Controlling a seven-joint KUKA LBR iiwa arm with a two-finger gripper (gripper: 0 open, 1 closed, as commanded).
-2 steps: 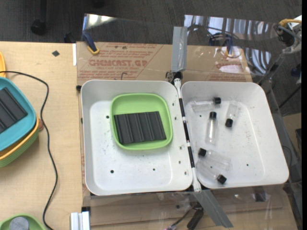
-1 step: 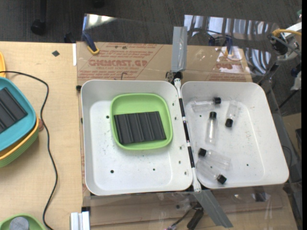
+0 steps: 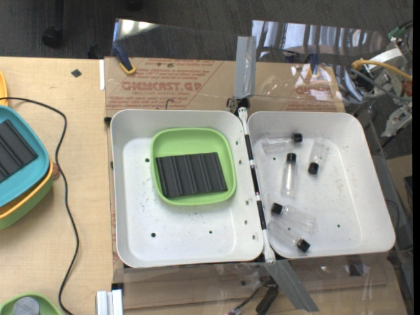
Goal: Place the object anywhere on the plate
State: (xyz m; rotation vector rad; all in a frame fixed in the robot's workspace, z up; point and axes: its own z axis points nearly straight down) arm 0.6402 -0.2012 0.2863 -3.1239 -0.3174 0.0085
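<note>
Nearest us, five clear vials (image 3: pixel 289 173) with black caps lie scattered in the right bin (image 3: pixel 367 176); beside it, the green plate (image 3: pixel 190 143) sits in the left bin (image 3: pixel 131 209). We cannot tell the pincer's state.

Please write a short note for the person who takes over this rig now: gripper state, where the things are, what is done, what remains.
Gripper: not in view.
The square green plastic plate, carrying a dark ribbed mat, sits in the left white bin.
Five clear plastic vials with black caps lie loose in the right white bin.
Done: nothing; no vial is on the plate.
Left: pick one vial and place it on the plate.
</note>
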